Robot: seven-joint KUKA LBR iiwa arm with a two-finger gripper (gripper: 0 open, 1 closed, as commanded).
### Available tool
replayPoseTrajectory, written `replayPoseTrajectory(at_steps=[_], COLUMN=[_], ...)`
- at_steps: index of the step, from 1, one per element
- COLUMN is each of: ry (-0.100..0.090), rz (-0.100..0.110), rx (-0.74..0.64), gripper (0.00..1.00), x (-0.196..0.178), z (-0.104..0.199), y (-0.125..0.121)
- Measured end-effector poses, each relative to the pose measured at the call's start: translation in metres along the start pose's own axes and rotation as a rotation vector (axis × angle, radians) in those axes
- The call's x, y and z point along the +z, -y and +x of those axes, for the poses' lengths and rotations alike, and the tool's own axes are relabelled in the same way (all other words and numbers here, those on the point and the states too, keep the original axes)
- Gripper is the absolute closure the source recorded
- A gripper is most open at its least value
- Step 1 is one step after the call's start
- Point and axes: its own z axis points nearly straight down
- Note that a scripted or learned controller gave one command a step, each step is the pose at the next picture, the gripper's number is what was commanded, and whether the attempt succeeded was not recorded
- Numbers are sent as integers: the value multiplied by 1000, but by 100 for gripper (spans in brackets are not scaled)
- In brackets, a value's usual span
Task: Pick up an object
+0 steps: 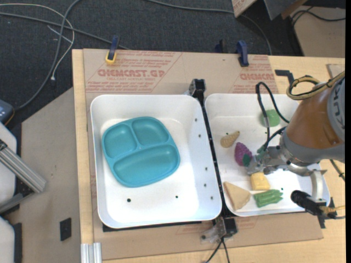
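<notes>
My gripper (261,162) is low in the right bin (218,119), reaching in from the right. It sits just right of a purple grape-like piece (241,153) and just above a yellow block (260,181). A tan wedge (236,195) and a green piece (268,198) lie near the bin's front wall. Further back in the bin are a small tan piece (230,139) and a light green piece (270,118), partly behind a black cable. The arm's wrist hides the right part of this bin.
The left bin (104,201) holds a teal divided plate (141,150). A black divider with a clamp (197,86) runs between the bins. Blue clamps (113,45) hold the cardboard sheet at the back. Cables loop above the arm.
</notes>
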Motion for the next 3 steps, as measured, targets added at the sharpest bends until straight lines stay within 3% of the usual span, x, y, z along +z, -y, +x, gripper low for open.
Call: replayPoseTrajectory(at_steps=[1, 3], ry=[4, 3], rz=[-6, -5], rx=[-2, -2], gripper=[100, 100], x=[-63, -138], z=[-4, -9], y=[-5, -12])
